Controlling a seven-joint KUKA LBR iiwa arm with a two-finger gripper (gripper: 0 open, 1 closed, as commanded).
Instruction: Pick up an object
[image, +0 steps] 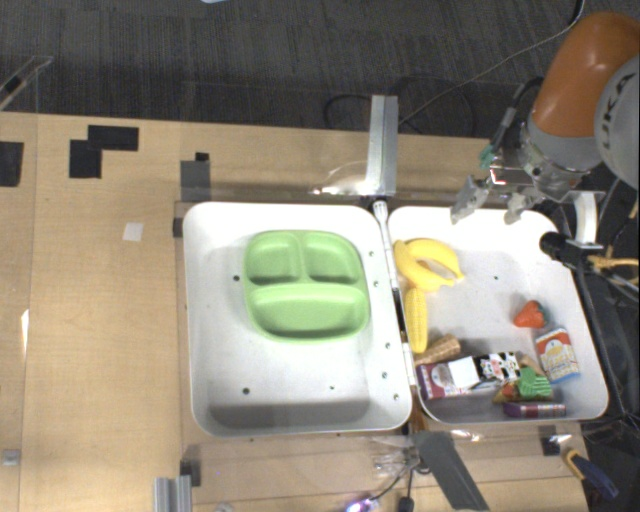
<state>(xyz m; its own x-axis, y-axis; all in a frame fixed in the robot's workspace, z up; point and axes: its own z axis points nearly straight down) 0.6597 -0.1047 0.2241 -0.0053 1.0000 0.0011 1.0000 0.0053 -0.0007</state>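
- While nothing is lifted yet, the scene runs from the left bin (205, 300), which bears a green divided plate (305, 282) near its middle, across to the right bin (590, 395), my landmark from here on.
- Against the right bin's left wall lie a yellow banana (428, 263) and, just below it, a corn cob (416, 320).
- Along the right bin's near wall sit an ice-cream cone (437, 350), a small dark carton (470, 374), a green toy (533, 383) and a purple marker (530, 409), packed closely and partly touching.
- Toward the right bin's right side are a strawberry (530, 316) and a small juice box (556, 356).
- Above the right bin's far edge hangs the gripper (494, 200), its two fingers spread apart with nothing between them.
- My judgement: any of these could be the target, though the banana lies nearest the gripper.
- Risk: fingers closing on the banana's curved skin may slip off.
- Risk: descending near the right bin's far wall could strike the rim.
- Risk: aiming at the crowded near-wall pile could nudge neighbours or pinch two things at once.
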